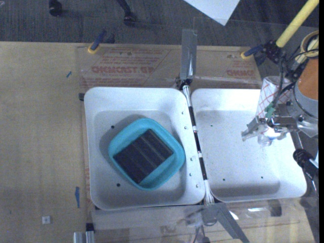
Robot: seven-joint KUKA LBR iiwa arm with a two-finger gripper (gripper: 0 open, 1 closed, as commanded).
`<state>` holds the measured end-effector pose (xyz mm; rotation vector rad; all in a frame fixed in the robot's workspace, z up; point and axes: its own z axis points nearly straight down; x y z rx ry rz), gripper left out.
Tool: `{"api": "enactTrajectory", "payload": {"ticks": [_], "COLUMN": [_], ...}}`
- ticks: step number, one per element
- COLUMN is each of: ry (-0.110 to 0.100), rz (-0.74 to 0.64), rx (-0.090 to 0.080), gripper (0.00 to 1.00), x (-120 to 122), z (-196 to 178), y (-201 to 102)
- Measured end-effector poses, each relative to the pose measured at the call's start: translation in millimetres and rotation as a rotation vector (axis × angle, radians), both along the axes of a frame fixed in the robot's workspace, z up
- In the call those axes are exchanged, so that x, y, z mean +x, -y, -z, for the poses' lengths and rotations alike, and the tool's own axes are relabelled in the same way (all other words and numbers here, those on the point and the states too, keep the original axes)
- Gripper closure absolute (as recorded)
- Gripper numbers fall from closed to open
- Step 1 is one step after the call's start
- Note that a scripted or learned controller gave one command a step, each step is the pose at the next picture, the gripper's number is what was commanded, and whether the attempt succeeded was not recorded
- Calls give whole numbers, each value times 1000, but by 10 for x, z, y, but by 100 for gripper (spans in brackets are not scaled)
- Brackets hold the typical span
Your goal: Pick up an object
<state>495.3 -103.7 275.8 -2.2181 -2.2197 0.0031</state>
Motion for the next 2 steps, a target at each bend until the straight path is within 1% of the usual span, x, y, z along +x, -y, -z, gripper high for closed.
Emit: {"api": "enactTrajectory", "payload": {"ticks": [1,2], "ry": [4,2], "rz": [201,-41], "rx": [-2,-1], "gripper": [0,0], "x": [908,991], "z": [202,1680], "y": [428,860]}}
